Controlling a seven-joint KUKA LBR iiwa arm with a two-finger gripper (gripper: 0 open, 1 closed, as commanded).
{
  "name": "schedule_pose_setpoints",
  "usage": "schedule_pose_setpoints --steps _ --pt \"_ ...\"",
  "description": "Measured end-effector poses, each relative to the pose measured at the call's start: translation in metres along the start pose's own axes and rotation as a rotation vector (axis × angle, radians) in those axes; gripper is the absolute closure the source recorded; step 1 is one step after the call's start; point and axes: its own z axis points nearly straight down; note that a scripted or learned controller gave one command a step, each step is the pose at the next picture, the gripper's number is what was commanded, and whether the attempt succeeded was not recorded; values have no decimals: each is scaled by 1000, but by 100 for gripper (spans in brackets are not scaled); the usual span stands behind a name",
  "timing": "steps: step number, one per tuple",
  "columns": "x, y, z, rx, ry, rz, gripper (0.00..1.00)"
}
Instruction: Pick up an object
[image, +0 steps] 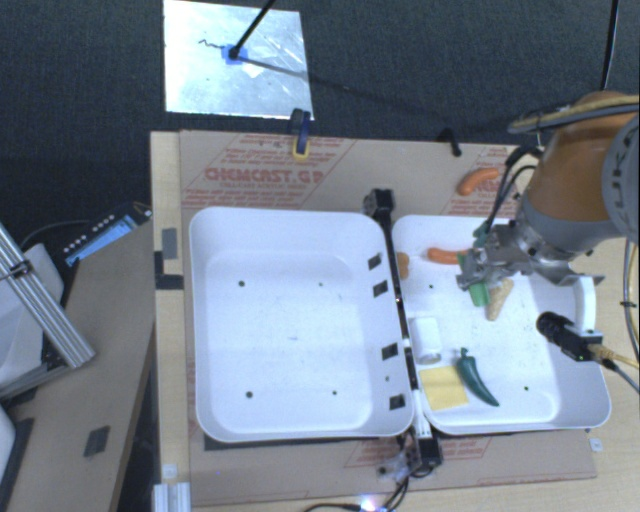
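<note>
- Yellow block and green pepper lie nearest, well below the tool.
- Tool low over right bin; opening: cannot tell.
- Cone just beside it; the grasp step looks in hand, closing and lifting to follow.

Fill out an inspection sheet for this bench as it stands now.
Surface: bench board bearing a left bin and a right bin, side by side.
Job's things: in the right bin, green chili pepper, yellow block, white block, orange carrot-like piece, pale cone-shaped piece.
Clutter: orange sausage-like piece on the board behind the right bin.
Grippers: gripper low over the right bin, beside the cone-shaped piece; grasp not clear.
Cables: black cable across the dark floor.
Surroundings: shiny sheet; aluminium rail at left.
</note>
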Motion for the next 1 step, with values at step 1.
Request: schedule_pose_setpoints --steps 1 --pt "43 26 36 3 4 -12 100"
